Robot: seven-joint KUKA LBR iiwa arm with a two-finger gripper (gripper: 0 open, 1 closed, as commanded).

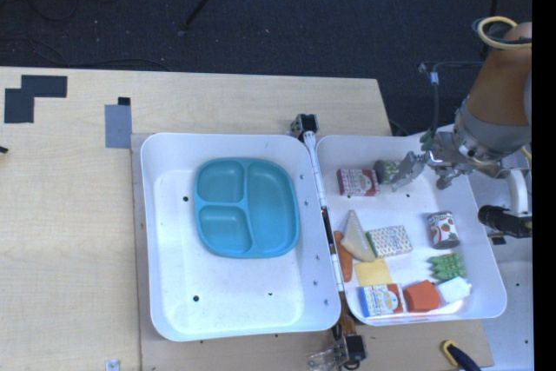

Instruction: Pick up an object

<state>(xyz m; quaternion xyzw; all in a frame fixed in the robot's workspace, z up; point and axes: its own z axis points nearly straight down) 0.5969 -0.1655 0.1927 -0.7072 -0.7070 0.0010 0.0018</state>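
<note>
My gripper (403, 173) hangs low over the far part of the right bin (492, 291), reaching in from the right under the orange-banded wrist. Just to its left lie a small dark green item (382, 168) and a red-and-white carton (356, 181). Whether the gripper touches the green item cannot be told. Nearer the front lie a small can (443, 229), a patterned box (389, 241), a beige wedge (355, 235), a yellow block (373, 272), a blue-and-white carton (380, 300), an orange-red block (423, 295) and a green toy (447, 265).
The left bin (165, 274) holds a teal divided plate (246, 207). An orange carrot-like piece (344, 258) lies along the right bin's left wall. Clamps sit at the seam between the bins, front and back. The wooden bench stretches left.
</note>
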